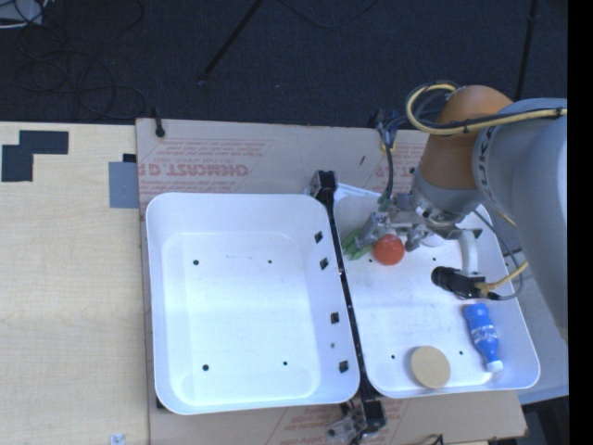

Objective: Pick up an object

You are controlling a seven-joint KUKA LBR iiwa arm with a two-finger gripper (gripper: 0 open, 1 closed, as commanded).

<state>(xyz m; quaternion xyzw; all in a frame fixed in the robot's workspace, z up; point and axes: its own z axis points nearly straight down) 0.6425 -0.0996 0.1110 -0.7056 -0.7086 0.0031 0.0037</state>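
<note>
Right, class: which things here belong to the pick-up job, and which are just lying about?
In the job: claw; red ball beside it; right bin.
Lying about: green item; blue bottle; tan disc; left bin.

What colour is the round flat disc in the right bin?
The disc is pale tan, seen best in the camera view.

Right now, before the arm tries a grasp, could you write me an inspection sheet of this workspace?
Surface: left bin and right bin, white, side by side on printed cardboard.
Job's things: red ball, green item, blue bottle, tan disc, all in the right bin.
Clutter: nothing seen.
Claw: right by the red ball.
Cables: yellow loop above the wrist; black leads on the dark floor.
Surroundings: pale wooden bench, dark floor.
</note>
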